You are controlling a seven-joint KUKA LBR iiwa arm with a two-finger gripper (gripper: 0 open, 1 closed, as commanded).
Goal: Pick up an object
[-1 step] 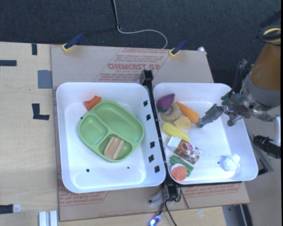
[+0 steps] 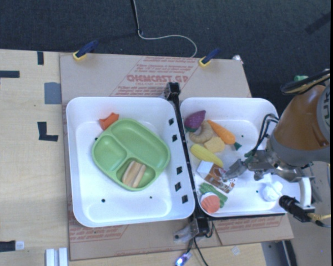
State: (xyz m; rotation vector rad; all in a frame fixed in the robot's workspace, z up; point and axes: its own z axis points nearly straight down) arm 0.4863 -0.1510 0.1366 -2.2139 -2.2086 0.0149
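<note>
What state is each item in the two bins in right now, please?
Green divided plate: flat in left bin, hot dog in one compartment.
Orange piece: loose beside plate.
Carrot: lying in right bin.
Purple vegetable: resting by divider.
Gripper: low over right bin, holding nothing visible.

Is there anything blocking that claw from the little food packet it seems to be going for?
Nothing visible stands between them. The claw is low in the right bin, right at the edge of the small packet. The yellow banana lies close beside the packet, and a red-and-green toy lies nearer the bin's front.
</note>
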